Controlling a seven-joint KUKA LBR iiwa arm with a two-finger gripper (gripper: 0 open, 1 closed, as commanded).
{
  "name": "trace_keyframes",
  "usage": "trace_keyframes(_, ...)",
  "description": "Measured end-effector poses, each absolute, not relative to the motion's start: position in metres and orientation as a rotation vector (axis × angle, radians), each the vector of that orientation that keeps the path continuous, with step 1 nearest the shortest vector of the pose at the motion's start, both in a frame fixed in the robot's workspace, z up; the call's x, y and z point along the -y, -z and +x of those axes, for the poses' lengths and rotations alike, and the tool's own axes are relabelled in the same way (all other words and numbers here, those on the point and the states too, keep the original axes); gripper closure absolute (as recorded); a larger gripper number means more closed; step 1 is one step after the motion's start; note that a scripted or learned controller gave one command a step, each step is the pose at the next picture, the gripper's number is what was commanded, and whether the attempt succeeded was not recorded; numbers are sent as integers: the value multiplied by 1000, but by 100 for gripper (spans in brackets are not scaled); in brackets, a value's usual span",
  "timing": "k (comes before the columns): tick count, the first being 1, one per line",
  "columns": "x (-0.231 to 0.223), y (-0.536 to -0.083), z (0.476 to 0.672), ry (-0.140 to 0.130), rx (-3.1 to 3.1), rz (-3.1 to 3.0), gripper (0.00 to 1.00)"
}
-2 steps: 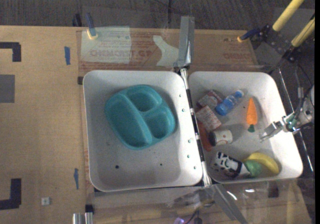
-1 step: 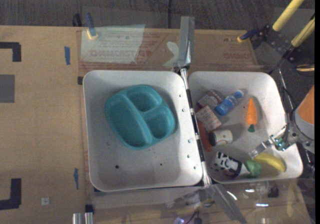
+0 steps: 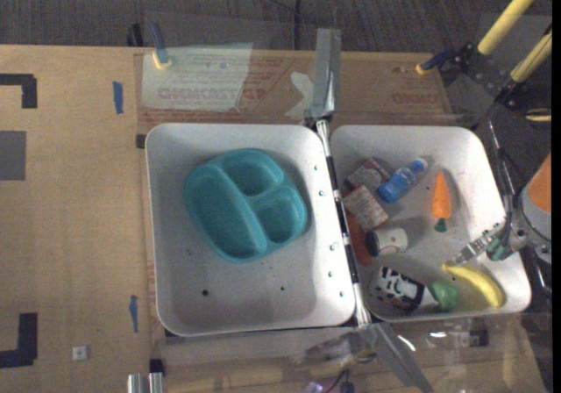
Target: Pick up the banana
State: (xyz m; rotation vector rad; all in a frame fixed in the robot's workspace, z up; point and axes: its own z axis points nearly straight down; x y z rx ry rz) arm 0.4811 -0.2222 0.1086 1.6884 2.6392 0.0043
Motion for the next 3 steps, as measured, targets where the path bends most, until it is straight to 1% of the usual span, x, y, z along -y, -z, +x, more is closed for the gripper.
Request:
trace_keyframes(1,222,-108,481,-4,-2640,1688,0)
trace_keyframes(2,224,-119,481,-5,-2632,1692,100)
trace_keyframes(3,224,-119,481,-5,-2632,1692,0)
